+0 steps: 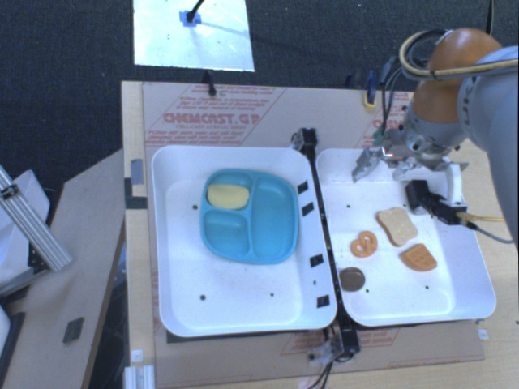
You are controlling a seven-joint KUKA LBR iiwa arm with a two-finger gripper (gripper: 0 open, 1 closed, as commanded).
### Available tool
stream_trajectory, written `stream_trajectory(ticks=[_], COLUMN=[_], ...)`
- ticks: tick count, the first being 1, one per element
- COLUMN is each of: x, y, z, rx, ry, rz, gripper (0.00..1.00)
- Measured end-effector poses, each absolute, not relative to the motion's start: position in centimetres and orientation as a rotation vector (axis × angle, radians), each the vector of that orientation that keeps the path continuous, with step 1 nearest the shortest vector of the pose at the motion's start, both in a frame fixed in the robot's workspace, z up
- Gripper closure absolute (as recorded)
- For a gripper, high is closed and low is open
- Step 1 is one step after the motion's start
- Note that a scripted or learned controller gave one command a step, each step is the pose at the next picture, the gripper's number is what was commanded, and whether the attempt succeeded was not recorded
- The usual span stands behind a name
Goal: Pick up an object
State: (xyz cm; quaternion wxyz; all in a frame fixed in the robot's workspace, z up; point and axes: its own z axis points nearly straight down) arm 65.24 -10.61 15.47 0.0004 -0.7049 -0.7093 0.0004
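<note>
1. Gripper (369, 162): over the far end of the right bin (466, 298), near the divider; fingers look parted, nothing between them, though the view is poor here.
2. Right bin holds a slice of bread (396, 226), a pretzel (364, 244), an orange waffle-like piece (418, 258) and a brown round disc (351, 279), all well apart from the gripper toward the near side.
3. Left bin (174, 298) holds a blue divided plate (259, 225); a yellow piece (228, 195) lies in its far-left compartment.
</note>
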Motion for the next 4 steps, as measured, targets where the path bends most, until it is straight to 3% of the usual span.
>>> stream_trajectory(ticks=[1, 2, 3, 4], x=[65.2, 65.3, 65.4, 65.8], y=[-11.1, -11.1, -11.1, -10.8], z=[9.4, 8.5, 9.6, 14.0], rx=[-2.219, -2.220, -2.220, -2.219], ry=[-2.223, -2.225, -2.228, -2.229], rz=[0.001, -0.001, -0.004, -0.005], gripper=[0.00, 0.00, 1.00, 1.00])
